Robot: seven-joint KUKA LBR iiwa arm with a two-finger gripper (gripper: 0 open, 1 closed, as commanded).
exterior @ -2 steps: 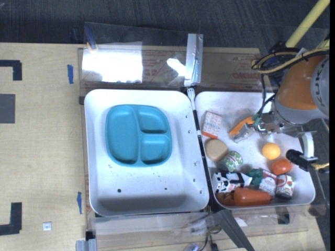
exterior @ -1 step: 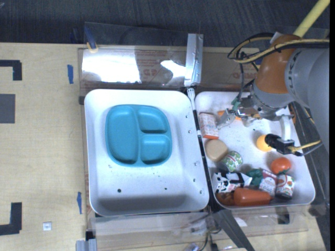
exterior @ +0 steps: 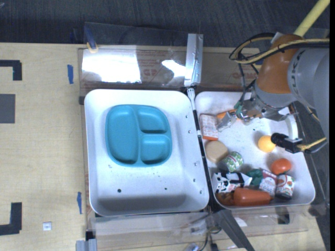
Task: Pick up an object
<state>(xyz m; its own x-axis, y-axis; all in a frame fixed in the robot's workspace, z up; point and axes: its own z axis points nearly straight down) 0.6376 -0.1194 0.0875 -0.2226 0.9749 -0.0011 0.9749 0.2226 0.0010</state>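
The right white bin holds several small objects. My gripper hangs low over the bin's back part, under the orange wrist band. Just left of the gripper lies a small orange and grey piece, and whether the two touch is unclear. Farther left a white and orange packet lies against the bin wall. A beige round bun, a green and white ball, a yellow ball and a red tomato lie nearer the front.
The left bin carries a blue divided plate. Along the right bin's front lie a black and white cow toy, a red sausage shape and a small can. Cables loop behind the arm.
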